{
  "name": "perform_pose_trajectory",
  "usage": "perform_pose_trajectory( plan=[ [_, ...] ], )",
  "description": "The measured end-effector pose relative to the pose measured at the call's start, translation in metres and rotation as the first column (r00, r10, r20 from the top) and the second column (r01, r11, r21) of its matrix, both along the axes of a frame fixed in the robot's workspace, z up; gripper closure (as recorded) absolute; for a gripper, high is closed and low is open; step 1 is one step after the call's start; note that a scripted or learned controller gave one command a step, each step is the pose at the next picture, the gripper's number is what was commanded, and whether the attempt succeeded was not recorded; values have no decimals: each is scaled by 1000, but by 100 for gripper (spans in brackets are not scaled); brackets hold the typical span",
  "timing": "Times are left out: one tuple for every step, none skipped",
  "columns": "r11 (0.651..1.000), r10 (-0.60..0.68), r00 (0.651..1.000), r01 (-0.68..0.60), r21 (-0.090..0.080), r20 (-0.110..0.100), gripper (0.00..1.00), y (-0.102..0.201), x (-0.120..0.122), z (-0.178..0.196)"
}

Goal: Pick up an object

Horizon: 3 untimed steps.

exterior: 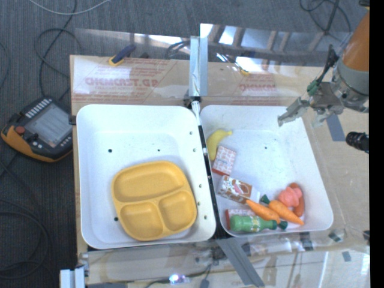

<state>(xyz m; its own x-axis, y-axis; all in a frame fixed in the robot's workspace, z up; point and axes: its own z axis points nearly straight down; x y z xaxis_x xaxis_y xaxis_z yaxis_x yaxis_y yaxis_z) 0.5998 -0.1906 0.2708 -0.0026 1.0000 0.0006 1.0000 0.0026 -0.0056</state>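
Observation:
The right bin (312,161) holds a yellow banana (217,140) near its left wall, a red and white packet (224,159) below it, and a small carton (235,189). Along the front lie two carrots (273,210), a green bottle (249,224) and a red-orange toy (292,195). My gripper (298,120) hangs above the bin's far right corner, well clear of all these objects. Its fingers stand open with nothing between them.
In the left bin (96,161) a yellow divided plate (155,198) lies at the front. A teach pendant (39,129) rests on the floor at the far left, with cables around it. A clear sheet (144,83) stands behind the bins.

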Motion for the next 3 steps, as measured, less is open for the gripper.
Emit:
perform_pose_trajectory(
  plan=[
    [1000, 24, 1000, -24, -1, 2, 0, -13, -7, 20],
    [951, 310, 951, -310, 2, 1, 0, 78, -13, -86],
    [965, 261, 965, -261, -8, 7, 0, 76, 63, -174]
  ],
)
